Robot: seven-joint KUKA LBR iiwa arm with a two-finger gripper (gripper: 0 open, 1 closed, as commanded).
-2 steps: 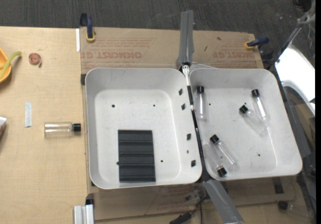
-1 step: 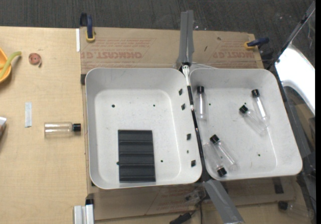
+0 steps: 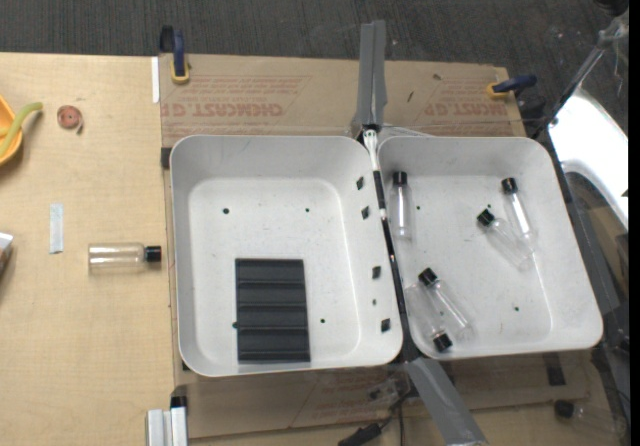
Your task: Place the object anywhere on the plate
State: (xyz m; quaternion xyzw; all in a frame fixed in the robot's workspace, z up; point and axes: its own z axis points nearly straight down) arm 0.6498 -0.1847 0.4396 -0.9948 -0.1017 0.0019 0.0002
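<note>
Whether the gripper is open or closed cannot be told from this view.

In the right-hand shallow white bin [image 3: 560, 234] lie several clear plastic vials with black caps. One vial [image 3: 400, 204] lies along the bin's left wall, its long axis running up and down the view, cap at the far end. Two vials [image 3: 518, 214] [image 3: 505, 239] lie close together towards the right, both slanted with their caps to the upper left. Two more [image 3: 447, 304] [image 3: 432, 329] sit near the front, touching or nearly so; one has its cap to the upper left, the other to the lower right.

The black ribbed rectangular plate [image 3: 270, 311] lies flat in the left-hand white bin [image 3: 260, 164], near its front wall, well apart from every vial.

On the wooden bench [image 3: 90, 334] another clear vial [image 3: 120, 255] lies crosswise, cap pointing right.
</note>
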